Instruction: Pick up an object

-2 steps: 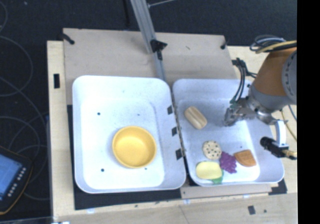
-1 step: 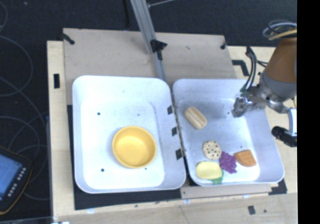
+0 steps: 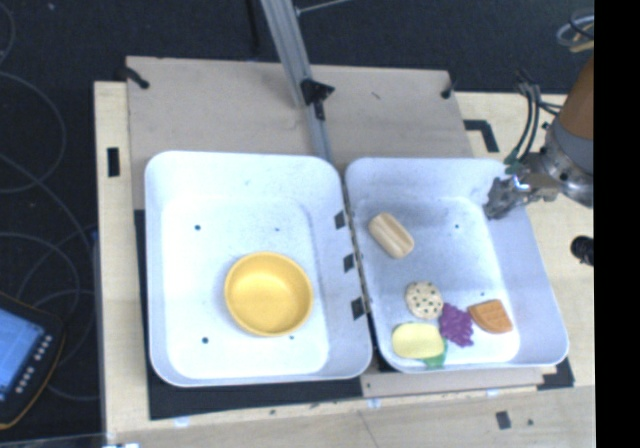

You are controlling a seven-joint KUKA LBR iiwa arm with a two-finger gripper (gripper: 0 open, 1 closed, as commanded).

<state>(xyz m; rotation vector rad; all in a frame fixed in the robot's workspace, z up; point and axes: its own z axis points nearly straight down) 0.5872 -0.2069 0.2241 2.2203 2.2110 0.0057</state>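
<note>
Bread roll lies near the right bin's left wall, untouched, while the gripper hovers over its far right corner, jaws unreadable; approach and descent come next.

We count two white bins and one yellow bowl. We also count one bread roll, one cookie, one grape bunch, one toast slice, one lemon.

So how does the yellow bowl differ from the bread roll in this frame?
The bowl sits in the left bin; the roll lies in the right bin. The bowl is round, open side up and bright yellow; the roll is oblong, tan and lies at a slant. The bowl is clearly larger than the roll. Both rest untouched on the white bin floors.
</note>
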